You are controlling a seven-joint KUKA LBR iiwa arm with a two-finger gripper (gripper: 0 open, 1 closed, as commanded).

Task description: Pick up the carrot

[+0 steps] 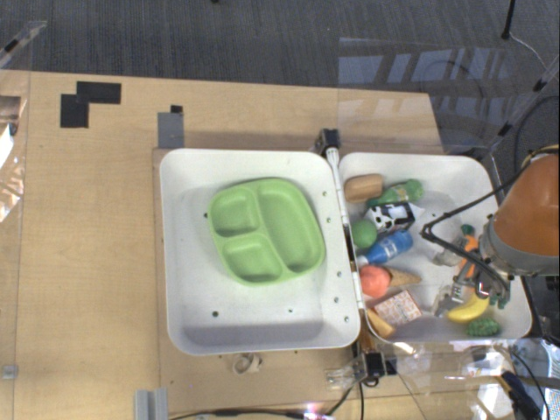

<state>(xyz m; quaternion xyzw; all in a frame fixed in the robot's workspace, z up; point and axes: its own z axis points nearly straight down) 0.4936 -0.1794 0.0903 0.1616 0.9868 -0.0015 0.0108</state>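
Observation:
The carrot point(472, 250) is a small orange piece with a green top, lying in the right part of the right bin point(455, 171). The arm's wrist and cables partly cover it. My gripper point(457, 294) is low in that bin, just in front of the carrot and right beside a yellow banana point(467, 311). The view is too small and cluttered to show whether anything is between its jaws. The arm's orange band point(529, 208) hangs over the bin's right edge.
The right bin also holds a bread roll point(363, 185), a black-and-white cow toy point(390, 215), a green ball point(363, 233), a blue bottle point(390, 247), a red ball point(374, 280) and a cracker box point(398, 307). The left bin point(188, 234) holds a green divided plate point(265, 229).

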